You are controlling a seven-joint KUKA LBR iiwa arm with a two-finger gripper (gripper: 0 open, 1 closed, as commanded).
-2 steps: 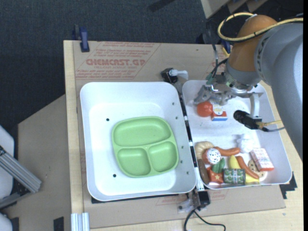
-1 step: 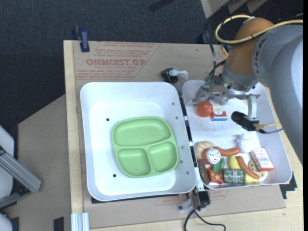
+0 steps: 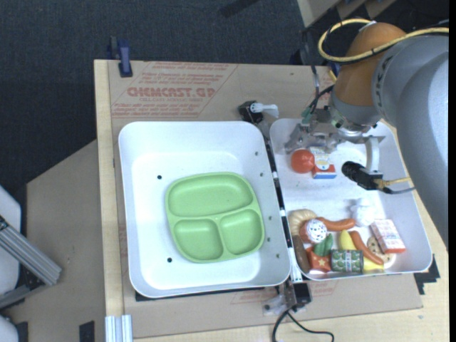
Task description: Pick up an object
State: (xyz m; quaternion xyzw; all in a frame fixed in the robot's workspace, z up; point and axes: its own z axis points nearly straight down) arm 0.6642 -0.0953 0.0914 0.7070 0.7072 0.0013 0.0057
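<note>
Grey metal and an orange band mark the arm as it reaches in from the right, and we find its hand (image 3: 314, 138) low over the far end of the right-hand shallow white bin (image 3: 410, 216). We cannot tell from this slanted view how the hand stands, apart or together, and nothing shows clearly between its tips.

Just beside and below the hand lies a small round red-orange toy, something like a tomato (image 3: 302, 161), touching or nearly touching a little white carton with a blue base and a red mark (image 3: 324, 168). We judge these two the likeliest targets, yet both rest on the bin floor, so the pick is not yet done: the close, the lift and the carry all remain.

Farther out, a heap of play food (image 3: 342, 244) crowds the near end of the same bin: a red-and-white box (image 3: 389, 236), a green labelled packet (image 3: 347, 262), sausage shapes and a spotted white piece. Their printing is too small for us to read.

In the left-hand white bin (image 3: 142, 212) sits a pale green plastic divided tray with three compartments (image 3: 214, 216).

On the brown board counter (image 3: 171, 87) we read red lettering, "CHEMCAST GP", with smaller lines beneath it that we cannot make out.
</note>
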